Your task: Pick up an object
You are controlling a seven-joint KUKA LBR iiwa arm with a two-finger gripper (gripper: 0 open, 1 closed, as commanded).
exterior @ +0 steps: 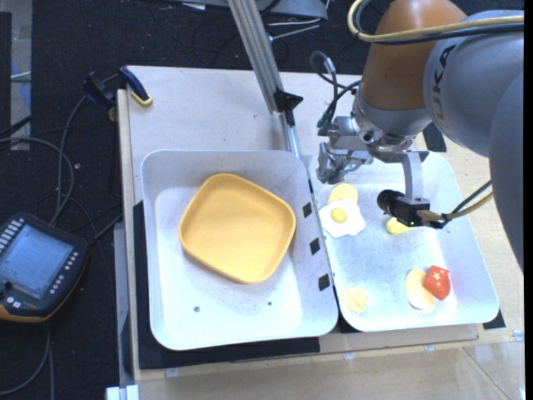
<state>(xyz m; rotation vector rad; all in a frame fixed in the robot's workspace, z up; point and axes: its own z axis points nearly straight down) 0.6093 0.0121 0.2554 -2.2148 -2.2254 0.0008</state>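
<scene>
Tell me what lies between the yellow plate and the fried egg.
In the camera view, the two bins' meeting rims, with black clips, lie between the yellow plate and the fried egg; bare white floor otherwise.

Smooth grey cylindrical arm (487, 77), with dark lettering partly readable on its casing. Rounded orange band (408, 52) above the wrist. Yellow cable (400, 19) looped over the orange part. Metallic grey wrist assembly (358, 140), trailing thin black wires.

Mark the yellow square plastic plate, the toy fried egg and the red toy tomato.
yellow square plastic plate (237, 226): camera view, centre of its dish.
white toy fried egg (341, 217): camera view, on its yolk.
red toy tomato (436, 282): camera view, middle of its body.
</scene>
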